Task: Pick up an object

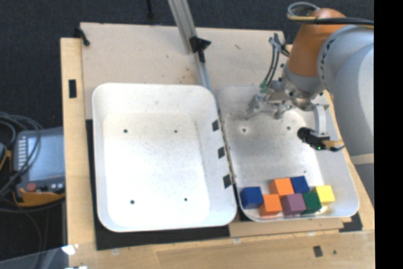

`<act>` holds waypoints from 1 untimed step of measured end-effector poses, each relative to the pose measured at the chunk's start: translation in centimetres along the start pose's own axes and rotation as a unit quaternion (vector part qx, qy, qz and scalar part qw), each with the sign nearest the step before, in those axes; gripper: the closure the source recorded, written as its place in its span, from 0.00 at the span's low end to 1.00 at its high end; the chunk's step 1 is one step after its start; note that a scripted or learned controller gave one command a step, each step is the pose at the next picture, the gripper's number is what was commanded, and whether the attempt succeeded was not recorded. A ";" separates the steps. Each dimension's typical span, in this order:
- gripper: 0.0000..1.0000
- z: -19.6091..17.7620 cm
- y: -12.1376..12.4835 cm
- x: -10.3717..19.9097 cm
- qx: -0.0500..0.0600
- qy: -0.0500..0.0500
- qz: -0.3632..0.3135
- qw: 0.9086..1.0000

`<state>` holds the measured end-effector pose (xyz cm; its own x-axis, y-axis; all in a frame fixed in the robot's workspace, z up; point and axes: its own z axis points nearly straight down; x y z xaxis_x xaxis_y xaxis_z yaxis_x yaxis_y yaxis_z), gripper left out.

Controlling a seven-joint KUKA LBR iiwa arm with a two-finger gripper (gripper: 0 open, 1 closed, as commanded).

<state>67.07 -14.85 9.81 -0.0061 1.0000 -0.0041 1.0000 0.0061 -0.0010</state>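
Near edge of the right bin [327, 164]: small blocks bunched tight, touching. Front row: blue block [251, 196], orange block [271, 203], purple block [293, 203], green block [312, 201], yellow block [325, 193]. Just behind them, a 2nd orange block [283, 186] & a 2nd blue block [300, 184]. Left bin [101, 135] sits beside it on the counter [75, 135]. Farther back, the gripper [275, 104] hangs over the right bin's far end, well apart from the blocks. Can't tell if its fingers are apart or together
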 end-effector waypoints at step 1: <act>1.00 -1.3 0.1 -0.1 -0.002 -0.001 -0.001 1.000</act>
<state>67.19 -14.93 11.06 -0.0081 0.9999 -0.0065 1.0000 0.0081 0.0036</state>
